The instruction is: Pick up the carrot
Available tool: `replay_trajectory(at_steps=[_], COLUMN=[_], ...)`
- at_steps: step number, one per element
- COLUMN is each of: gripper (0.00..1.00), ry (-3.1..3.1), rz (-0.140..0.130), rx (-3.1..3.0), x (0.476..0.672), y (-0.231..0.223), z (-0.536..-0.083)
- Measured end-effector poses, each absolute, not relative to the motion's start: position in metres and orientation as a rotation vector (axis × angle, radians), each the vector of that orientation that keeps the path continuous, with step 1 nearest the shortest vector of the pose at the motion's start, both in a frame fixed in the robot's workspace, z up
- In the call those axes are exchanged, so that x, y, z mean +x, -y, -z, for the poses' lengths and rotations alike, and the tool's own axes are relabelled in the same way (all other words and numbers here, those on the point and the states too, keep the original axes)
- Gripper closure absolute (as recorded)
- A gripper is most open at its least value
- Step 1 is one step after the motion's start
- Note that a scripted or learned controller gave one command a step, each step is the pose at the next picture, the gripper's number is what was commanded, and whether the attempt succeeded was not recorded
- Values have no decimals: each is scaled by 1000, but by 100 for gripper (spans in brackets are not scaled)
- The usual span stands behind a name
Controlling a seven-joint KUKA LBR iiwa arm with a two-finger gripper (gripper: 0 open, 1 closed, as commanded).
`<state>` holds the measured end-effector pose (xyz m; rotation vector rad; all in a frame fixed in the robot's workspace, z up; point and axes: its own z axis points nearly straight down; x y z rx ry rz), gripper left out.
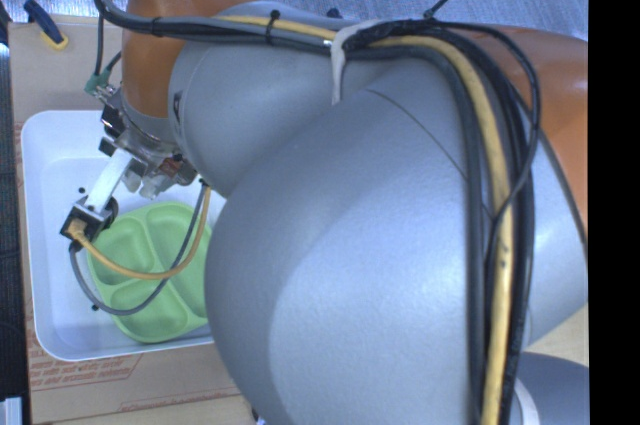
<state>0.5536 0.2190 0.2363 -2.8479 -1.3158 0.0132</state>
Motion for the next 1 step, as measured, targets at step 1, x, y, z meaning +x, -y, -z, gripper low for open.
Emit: replay_trajectory(at_steps=[1], gripper=[100], ry=[918], rz=[-14], rx=[-3002], x=[570], y=[-129], z=[-285])
